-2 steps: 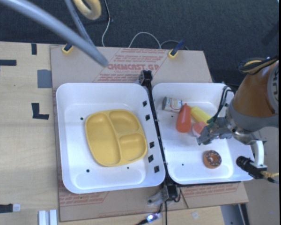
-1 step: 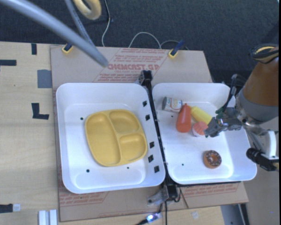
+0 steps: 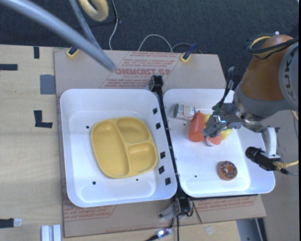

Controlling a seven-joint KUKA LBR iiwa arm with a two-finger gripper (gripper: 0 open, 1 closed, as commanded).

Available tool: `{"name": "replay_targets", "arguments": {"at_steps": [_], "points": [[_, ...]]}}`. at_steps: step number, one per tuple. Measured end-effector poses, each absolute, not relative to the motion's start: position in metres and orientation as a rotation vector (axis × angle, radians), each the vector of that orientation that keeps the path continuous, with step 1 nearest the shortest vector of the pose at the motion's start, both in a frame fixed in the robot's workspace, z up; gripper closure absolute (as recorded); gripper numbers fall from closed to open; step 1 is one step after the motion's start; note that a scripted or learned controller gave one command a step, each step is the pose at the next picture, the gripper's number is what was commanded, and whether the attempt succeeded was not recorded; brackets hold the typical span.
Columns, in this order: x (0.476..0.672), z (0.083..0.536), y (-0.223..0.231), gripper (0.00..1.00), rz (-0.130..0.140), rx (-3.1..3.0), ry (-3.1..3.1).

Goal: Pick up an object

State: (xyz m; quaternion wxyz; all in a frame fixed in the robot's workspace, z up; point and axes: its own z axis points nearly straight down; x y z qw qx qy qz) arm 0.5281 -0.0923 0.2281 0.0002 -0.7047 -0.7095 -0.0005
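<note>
The right bin [image 3: 263, 185] holds a cluster of small things. An orange-red bottle-shaped object [image 3: 196, 127] lies near its middle, with a small silver packet [image 3: 183, 111] just behind it. A yellow piece [image 3: 210, 118] and a red-and-white item [image 3: 214, 141] sit beside the bottle, partly hidden by the arm. A chocolate donut [image 3: 227, 170] lies alone toward the front. My gripper [image 3: 214, 128] hangs low over the cluster, right next to the orange-red object. I see nothing clearly held.
The left bin [image 3: 72, 134] carries a yellow divided plate [image 3: 124, 147]. A black divider [image 3: 163, 134] with clips separates the bins. The arm's orange band [image 3: 263, 74] looms over the right bin's far right side. A black cable connector [image 3: 258, 157] sticks out near the right rim.
</note>
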Motion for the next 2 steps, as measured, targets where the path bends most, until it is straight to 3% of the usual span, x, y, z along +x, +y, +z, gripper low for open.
{"name": "replay_targets", "arguments": {"at_steps": [2], "points": [[0.576,0.223,0.004,1.0,0.002,-2.214,-2.227]]}}
